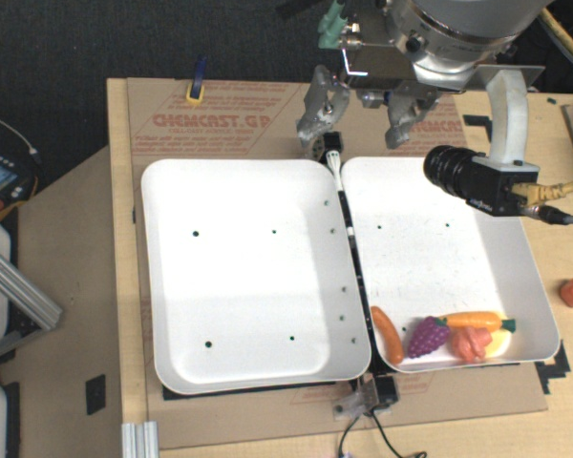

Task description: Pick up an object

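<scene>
gripper (361,127): raised over the far edge of the bins, fingers spread apart, nothing between them. right bin (430,256), near corner: sausage (387,335), purple grapes (427,336), carrot (474,320), a pink item (469,344), possibly meat, all clustered together. left bin (244,265): white, beside it.

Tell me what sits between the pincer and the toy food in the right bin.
Nothing visible does. The pincer hangs open above the far rim of the right bin, and the bare bin floor lies between it and the toy food: hot dog, grapes, carrot, clustered at the near edge.
</scene>
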{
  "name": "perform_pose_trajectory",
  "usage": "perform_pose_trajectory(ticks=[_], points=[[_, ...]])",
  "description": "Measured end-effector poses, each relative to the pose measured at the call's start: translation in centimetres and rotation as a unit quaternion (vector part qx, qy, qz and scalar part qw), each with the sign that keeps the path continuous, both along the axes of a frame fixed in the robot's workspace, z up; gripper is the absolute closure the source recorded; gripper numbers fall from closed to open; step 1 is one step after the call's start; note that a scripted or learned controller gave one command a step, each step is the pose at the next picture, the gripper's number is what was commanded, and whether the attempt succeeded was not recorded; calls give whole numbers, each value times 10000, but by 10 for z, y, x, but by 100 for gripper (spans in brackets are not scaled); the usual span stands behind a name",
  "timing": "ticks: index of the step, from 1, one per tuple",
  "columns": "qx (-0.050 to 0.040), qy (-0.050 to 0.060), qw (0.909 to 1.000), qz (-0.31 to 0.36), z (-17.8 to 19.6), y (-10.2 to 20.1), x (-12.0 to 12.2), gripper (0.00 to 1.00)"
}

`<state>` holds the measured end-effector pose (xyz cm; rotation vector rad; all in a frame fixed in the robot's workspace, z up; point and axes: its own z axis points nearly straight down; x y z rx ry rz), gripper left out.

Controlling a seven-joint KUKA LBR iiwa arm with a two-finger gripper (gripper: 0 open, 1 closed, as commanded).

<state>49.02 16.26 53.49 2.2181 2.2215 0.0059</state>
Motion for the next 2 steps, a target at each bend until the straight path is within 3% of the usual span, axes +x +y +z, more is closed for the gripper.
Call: perform_pose_trajectory(ticks=[1,2], points=[[0,-1,10000,-4,0,15,6,0],[-4,28,10000,4,0,30,-12,0]])
